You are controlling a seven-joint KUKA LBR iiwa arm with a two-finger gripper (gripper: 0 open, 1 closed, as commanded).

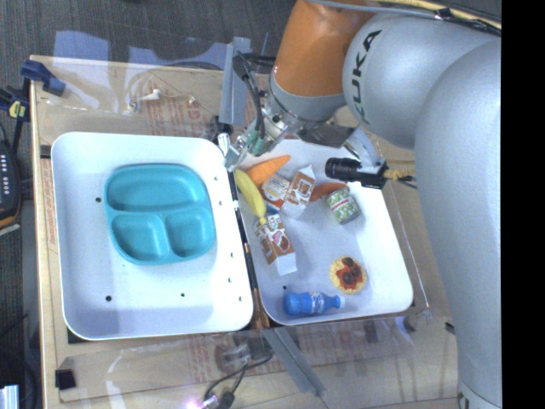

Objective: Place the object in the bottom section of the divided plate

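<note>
A light blue divided plate (158, 210) lies in the left white bin (77, 296), with one wide section at the far side and two smaller ones at the near side, all bare. My gripper (237, 146) hangs over the far left corner of the right bin (387, 254), close to the wall between the bins. Just beside it lie an orange carrot (269, 166) and a yellow banana (249, 192). Nothing shows between the gripper's tips.
The right bin also holds two small cartons (299, 186) (278, 241), a green can (343, 204), a round tart (348, 274) and a blue bottle (310, 303) at the near edge. The grey arm (409, 66) covers the bin's far right.
</note>
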